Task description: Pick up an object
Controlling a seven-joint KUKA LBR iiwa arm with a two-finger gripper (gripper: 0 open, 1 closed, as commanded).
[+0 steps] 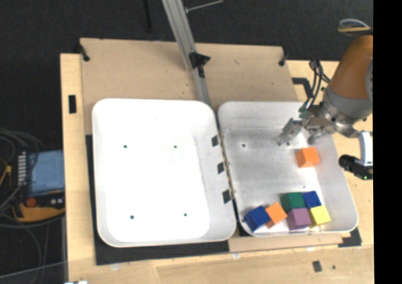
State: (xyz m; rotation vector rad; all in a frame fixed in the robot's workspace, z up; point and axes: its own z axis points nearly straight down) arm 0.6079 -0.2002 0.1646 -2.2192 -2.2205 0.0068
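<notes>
So my gripper hangs w/ fingers spread, nothing held, above the right bin. Best bet IMO: lone orange cube at 5 o'clock; center over it, then drop straight down.

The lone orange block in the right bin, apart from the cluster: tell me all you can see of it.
The orange block looks like a small, matte, plain cube, turned slightly askew to the right bin's walls. It lies by itself on the bin floor in the right half, well above the cluster of coloured blocks at the near edge. The gripper is just up-left of it, apparently not touching.

Blocks in right bin
</notes>
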